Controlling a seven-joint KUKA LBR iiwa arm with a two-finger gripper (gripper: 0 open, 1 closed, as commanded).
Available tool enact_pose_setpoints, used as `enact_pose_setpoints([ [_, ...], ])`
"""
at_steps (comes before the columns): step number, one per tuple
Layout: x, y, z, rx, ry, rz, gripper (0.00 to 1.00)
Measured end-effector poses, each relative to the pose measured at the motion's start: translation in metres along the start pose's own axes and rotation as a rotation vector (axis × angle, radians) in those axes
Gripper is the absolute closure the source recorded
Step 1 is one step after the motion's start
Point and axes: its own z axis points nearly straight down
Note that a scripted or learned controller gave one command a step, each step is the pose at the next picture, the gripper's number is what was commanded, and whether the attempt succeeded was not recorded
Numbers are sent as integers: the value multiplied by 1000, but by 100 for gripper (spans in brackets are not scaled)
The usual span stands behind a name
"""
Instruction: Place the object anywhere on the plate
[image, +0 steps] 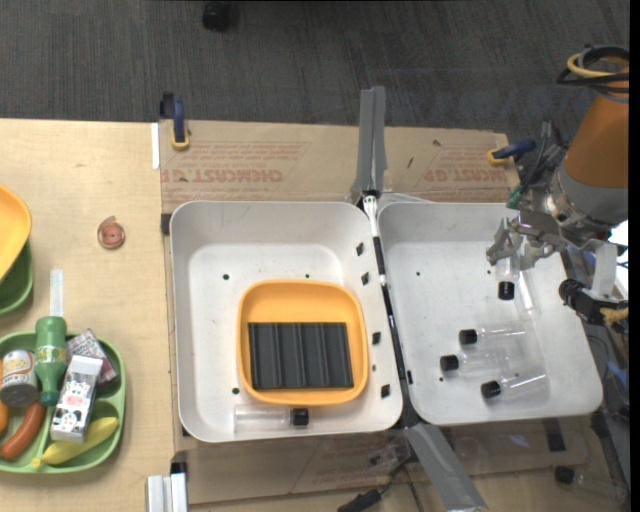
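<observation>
1. Clear plastic with a black cap: a vial (508, 277) hangs cap-down from the pincer (512, 252). The pincer looks narrowed onto the vial's upper end, though the fingers are small and partly in glare, so that grip is my reading, not a certainty.
2. The pincer and vial are over the far side of the right bin (440, 260), with the cap seemingly just clear of the floor. I judge the step in hand to be the lift after the pick, with the carry not yet begun.
3. The yellow plate (300, 295) lies well to the pincer's left and nearer the camera, in the left bin (210, 300).
4. The next move calls for enough height to pass the ridge (378, 290) where the two bins meet, directly left of the pincer. Then comes a sideways carry, a descent over the plate and a release.
5. A dark ribbed slab (300, 355) covers most of the plate, so the vial would likely land on it or on the bare yellow rim. Being round, it may roll.
6. Three loose vials (505, 384) lie below the pincer, towards the camera, in the right bin and off the carry path.
7. A stray vial (268, 418) lies beside the plate's near edge and should stay clear of the drop.
8. A green tray (105, 440) of toy food sits far to the left, on the bench.
</observation>
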Motion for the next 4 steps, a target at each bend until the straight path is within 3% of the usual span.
enact_pose_setpoints([
  [1,-52,-53,-44,-2,1,-301,100],
  [2,-67,13,-83,-5,-1,-613,100],
  [3,-67,60,-198,-5,-2,-767,100],
  [4,-67,60,-198,-5,-2,-768,0],
])
